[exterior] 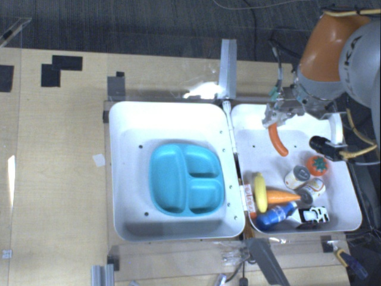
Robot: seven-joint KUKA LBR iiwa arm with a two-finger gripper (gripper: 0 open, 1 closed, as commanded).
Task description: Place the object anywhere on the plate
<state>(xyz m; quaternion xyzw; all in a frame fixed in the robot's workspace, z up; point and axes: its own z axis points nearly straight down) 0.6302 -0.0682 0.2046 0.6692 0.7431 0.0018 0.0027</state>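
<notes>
A blue plate (pixel 184 179) with three compartments lies in the left bin (pixel 128 159), with nothing on it. My gripper (pixel 275 120) hangs over the back of the right bin (pixel 250 130), near the divider. It is shut on the upper end of a curved orange sausage-like piece (pixel 278 142), which trails down and to the right from the fingertips. Whether its lower end touches the bin floor I cannot tell.
At the front of the right bin lie a yellow banana (pixel 260 191), an orange carrot (pixel 283 196), a blue bottle (pixel 274 217), a white jar with a grey lid (pixel 297 176), an orange-and-green round toy (pixel 318 164) and a black-and-white item (pixel 314 215).
</notes>
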